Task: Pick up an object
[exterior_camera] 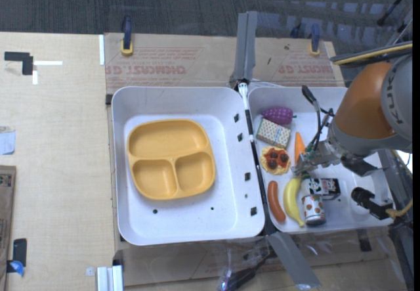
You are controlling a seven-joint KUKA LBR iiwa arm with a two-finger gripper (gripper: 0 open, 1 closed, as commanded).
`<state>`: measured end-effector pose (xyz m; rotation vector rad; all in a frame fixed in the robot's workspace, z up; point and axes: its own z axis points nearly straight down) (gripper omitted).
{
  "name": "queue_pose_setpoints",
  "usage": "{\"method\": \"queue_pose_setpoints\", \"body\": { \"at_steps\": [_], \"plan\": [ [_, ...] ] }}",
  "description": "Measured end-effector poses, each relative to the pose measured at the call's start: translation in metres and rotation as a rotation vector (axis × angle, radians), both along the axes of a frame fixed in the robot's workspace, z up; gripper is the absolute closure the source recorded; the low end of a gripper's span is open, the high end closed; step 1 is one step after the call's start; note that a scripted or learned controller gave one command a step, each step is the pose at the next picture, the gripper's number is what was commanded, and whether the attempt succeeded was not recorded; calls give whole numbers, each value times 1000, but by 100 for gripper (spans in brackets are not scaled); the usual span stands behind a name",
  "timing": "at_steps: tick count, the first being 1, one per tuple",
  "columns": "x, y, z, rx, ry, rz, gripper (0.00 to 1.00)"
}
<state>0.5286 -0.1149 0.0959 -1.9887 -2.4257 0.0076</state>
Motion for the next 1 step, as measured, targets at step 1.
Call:
{"method": "queue_pose_setpoints", "body": {
  "at_steps": [1],
  "plan": [
    [44,30,93,-1,-3,-21,100]
  ]
}}
